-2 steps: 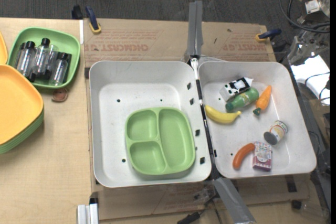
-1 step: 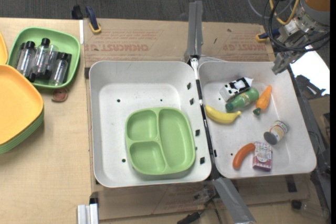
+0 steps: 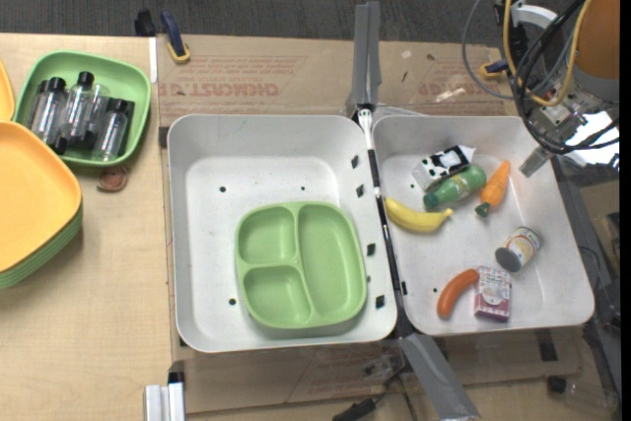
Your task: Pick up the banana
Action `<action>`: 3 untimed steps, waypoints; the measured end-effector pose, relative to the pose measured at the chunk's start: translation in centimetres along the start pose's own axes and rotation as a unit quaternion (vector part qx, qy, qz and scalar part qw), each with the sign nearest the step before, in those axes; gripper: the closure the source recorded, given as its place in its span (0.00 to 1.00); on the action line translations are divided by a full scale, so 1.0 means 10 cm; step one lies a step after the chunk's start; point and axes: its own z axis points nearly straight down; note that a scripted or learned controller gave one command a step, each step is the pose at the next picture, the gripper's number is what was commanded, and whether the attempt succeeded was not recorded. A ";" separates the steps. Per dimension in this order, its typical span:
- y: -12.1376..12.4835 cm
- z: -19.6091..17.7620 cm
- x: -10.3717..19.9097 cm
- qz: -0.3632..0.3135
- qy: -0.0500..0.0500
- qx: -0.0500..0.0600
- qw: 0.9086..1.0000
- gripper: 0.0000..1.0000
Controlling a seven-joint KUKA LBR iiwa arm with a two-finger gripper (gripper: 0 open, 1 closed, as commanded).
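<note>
The yellow banana (image 3: pixel 416 216) lies in the right bin (image 3: pixel 572 306), near its left wall, curved with its ends pointing up. Its right end touches a green bottle (image 3: pixel 455 188). My gripper (image 3: pixel 548 145) hangs at the bin's upper right edge, under a tangle of cables, well to the right of the banana and above it. Nothing shows in its grasp.
The right bin also holds a black-and-white packet (image 3: pixel 444 163), an orange carrot (image 3: pixel 494 187), a small can (image 3: pixel 519 248), an orange sausage (image 3: pixel 455 292) and a pink box (image 3: pixel 493 294). A green divided plate (image 3: pixel 301 264) lies in the left bin (image 3: pixel 197 212). At the far left of the bench sit yellow plates (image 3: pixel 35 212) and a green tray of bottles (image 3: pixel 84 108).
</note>
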 end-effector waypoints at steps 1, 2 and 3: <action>-0.56 -0.63 -0.62 0.255 0.001 0.001 0.967 1.00; -0.51 0.05 -0.51 -0.025 0.000 0.000 1.000 1.00; -0.17 0.33 0.03 -0.187 0.002 0.000 0.982 1.00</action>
